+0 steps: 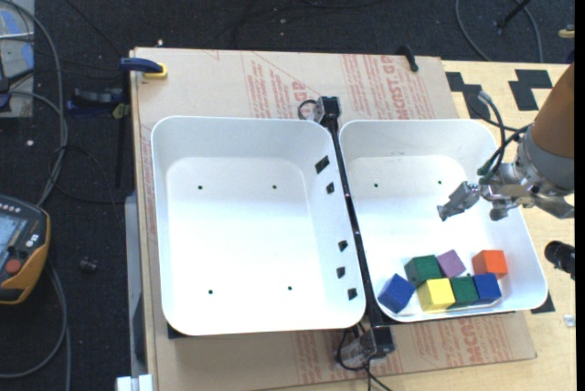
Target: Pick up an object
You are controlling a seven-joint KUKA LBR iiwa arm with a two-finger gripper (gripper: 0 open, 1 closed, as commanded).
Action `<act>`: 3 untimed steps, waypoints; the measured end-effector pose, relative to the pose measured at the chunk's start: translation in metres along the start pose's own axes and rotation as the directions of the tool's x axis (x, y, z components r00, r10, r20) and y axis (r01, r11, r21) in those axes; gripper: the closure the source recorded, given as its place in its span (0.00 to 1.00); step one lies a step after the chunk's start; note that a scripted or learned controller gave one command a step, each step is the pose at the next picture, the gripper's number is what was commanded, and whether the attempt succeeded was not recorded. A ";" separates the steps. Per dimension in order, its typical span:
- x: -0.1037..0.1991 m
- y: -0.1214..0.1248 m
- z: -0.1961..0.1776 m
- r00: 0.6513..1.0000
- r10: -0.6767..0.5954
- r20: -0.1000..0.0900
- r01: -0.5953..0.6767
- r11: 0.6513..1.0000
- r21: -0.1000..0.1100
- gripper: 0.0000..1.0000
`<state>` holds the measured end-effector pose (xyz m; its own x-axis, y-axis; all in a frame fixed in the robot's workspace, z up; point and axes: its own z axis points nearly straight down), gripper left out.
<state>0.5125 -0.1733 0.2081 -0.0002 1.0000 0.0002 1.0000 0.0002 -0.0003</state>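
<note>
Several small blocks lie clustered in the near corner of the right bin point(402, 152): a blue block point(396, 292), a dark green block point(422, 269), a purple block point(451, 263), an orange block point(492, 262), a yellow block point(438, 293), a second green block point(464, 290) and a second blue block point(486, 288). My gripper point(476, 203) hangs over the right bin's middle right, above and behind the cluster. It is open, with nothing between its fingers. The arm enters from the right edge.
The left bin point(183, 142) sits beside the right one, joined by a black divider with clips point(343, 206). Both rest on a brown board point(274, 79). Cables and a clamp point(142, 68) lie on the dark floor around it.
</note>
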 end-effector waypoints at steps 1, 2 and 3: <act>-0.021 0.022 0.122 1.000 0.001 -0.002 -0.001 1.000 0.009 0.00; 0.077 0.002 0.120 1.000 -0.006 -0.002 0.006 1.000 0.000 0.00; 0.073 0.002 0.109 1.000 0.001 0.001 -0.001 1.000 -0.002 1.00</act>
<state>0.5143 -0.1007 0.0991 0.0009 1.0000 -0.0007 1.0000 -0.0009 0.0014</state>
